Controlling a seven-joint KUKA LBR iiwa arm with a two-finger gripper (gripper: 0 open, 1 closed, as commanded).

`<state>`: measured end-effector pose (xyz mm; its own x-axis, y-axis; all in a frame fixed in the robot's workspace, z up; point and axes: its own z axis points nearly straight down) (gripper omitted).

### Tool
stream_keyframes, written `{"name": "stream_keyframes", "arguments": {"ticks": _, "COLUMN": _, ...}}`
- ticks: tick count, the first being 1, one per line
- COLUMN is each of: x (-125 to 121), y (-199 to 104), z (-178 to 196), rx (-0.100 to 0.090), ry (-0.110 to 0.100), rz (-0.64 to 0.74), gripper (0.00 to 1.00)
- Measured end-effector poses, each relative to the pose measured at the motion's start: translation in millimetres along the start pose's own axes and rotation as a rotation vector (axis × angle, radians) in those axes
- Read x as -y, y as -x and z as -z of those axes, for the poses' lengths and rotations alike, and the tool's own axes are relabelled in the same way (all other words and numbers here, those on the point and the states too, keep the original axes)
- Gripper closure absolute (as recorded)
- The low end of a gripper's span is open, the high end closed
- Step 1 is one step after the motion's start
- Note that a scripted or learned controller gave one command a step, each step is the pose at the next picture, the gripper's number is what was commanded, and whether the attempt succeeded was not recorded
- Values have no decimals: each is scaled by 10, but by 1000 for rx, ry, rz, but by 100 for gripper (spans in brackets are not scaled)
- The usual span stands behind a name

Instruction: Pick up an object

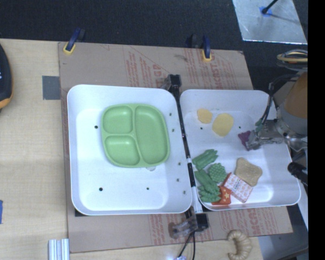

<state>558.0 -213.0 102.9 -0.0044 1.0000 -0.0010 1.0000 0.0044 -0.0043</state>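
While a small purple piece (pixel 244 140) is lying against the right bin (pixel 271 199) floor, toward its far right side, the gripper (pixel 258 140) is hanging right beside it, apparently touching. Whether the claw is released or clenched I cannot tell. Just left, two yellow slices (pixel 216 121) are sitting; nearer the camera, a tan bread slice (pixel 248 171), green vegetables (pixel 208 175) and a red-and-white packet (pixel 235 188) are clustering. Judging from this, the grasp is calling for fingers straddling the purple piece squarely, descending fully before lifting. In the left bin (pixel 86 194), a green divided plate (pixel 135 135) is resting.
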Motion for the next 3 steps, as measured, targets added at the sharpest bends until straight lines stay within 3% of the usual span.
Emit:
{"name": "stream_keyframes", "arguments": {"ticks": 1, "x": 1, "y": 0, "z": -4, "rx": 1, "ry": -1, "rz": 1, "gripper": 0}}
{"name": "stream_keyframes", "arguments": {"ticks": 2, "x": -515, "y": -12, "z": -106, "rx": 0, "ry": 6, "rz": 2, "gripper": 0}}
{"name": "stream_keyframes", "arguments": {"ticks": 3, "x": -74, "y": -13, "z": -114, "rx": -2, "ry": -3, "rz": -1, "gripper": 0}}
